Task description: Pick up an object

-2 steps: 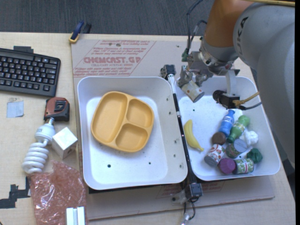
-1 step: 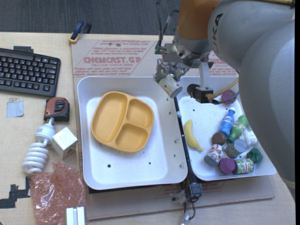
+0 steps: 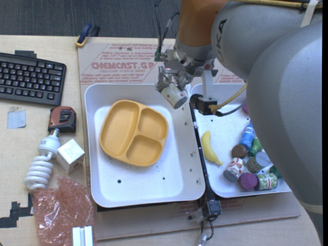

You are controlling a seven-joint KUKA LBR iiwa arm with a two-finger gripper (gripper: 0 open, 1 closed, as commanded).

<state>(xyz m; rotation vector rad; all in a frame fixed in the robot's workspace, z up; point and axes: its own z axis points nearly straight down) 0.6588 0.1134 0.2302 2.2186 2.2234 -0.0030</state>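
A yellow divided plate (image 3: 134, 132) lies in the left white bin (image 3: 148, 191). In the right bin (image 3: 225, 122) a banana (image 3: 210, 147) lies near the left wall. Several small items are heaped at that bin's right side, among them a blue bottle (image 3: 248, 136), a brown ball (image 3: 239, 151) and a purple cup (image 3: 249, 181). My gripper (image 3: 172, 94) hangs over the far right corner of the left bin, just past the plate's far right edge. A pale rounded piece shows at its tip; whether it is a held thing or part of the gripper I cannot say.
The big grey arm covers the right bin's right side. Left of the bins on the bench are a keyboard (image 3: 31, 78), a tape measure (image 3: 62, 119), a spiral light bulb (image 3: 42, 163), a white cube (image 3: 70, 154) and a pink bag (image 3: 61, 209).
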